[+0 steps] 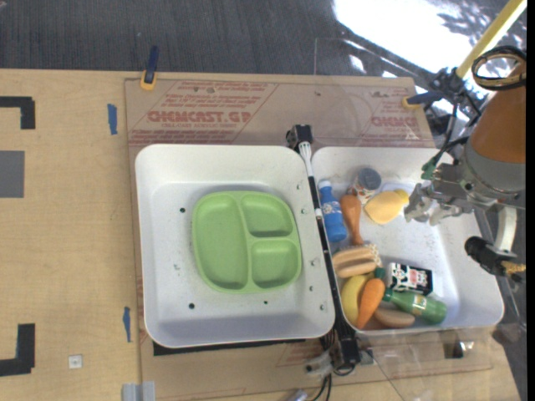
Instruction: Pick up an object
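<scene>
Hovering just right of the yellow lemon-like piece, gripper lined up for a sideways reach at it; jaw state impossible to tell. Lying left of that piece, carrot and blue bottle, crowding the divider of the right bin.

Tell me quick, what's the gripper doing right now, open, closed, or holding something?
Gripper: cannot be told whether open or closed; it sits in the right bin beside the yellow lemon-like toy, with nothing visibly held.
</scene>
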Action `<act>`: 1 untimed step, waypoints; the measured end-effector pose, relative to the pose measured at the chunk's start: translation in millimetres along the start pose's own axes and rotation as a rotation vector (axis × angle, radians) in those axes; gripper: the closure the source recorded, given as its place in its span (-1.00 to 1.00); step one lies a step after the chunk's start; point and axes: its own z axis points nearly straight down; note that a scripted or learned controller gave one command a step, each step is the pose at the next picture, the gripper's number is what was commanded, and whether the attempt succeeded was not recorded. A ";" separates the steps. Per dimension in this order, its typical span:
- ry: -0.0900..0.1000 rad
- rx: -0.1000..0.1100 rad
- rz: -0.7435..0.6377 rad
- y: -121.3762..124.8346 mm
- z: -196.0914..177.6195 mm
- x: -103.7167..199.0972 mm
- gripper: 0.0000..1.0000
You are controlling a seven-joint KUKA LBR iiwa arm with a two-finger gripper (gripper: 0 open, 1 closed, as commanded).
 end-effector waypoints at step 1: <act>-0.002 0.002 -0.002 -0.1 -7.8 -0.2 1.00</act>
